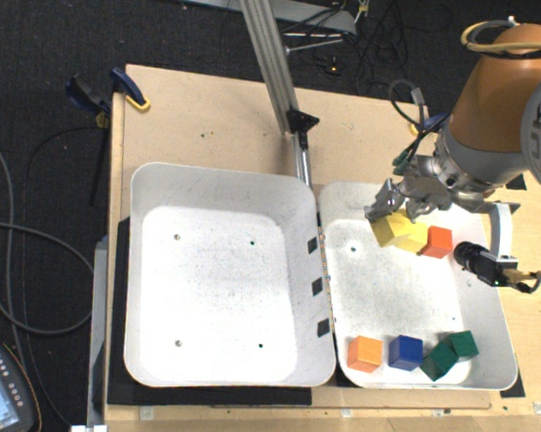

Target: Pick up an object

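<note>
My gripper (395, 208) hangs over the back left part of the right bin (405, 293). Directly beneath it, touching or nearly touching, lies a yellow block (398, 233). A small orange-red block (438, 242) sits just to the yellow one's right. Along the bin's front edge lie an orange block (365, 352), a blue block (406, 352) and two green blocks (439, 361) (464, 344). The wrist hides the top of the yellow block.
The left bin (213, 276) adjoins the right one at a shared rim. A slanted metal pole (270, 55) runs from the back down to the bins' junction. A black cable fitting (478, 260) hangs by the right bin's far right side.
</note>
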### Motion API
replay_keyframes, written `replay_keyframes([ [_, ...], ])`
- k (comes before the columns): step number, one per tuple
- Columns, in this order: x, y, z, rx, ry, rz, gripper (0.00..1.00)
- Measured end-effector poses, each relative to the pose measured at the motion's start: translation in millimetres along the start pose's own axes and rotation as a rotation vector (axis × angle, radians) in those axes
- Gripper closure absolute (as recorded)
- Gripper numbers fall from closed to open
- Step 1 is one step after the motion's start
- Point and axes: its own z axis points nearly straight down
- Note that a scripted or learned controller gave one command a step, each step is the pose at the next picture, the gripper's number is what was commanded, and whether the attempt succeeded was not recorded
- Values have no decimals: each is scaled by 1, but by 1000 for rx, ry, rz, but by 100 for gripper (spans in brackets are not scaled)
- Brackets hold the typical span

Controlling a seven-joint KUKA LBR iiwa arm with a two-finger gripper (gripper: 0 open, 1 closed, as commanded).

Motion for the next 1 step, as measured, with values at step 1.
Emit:
replay_keyframes([
  [1,56,15,1,0,0,0,100],
])
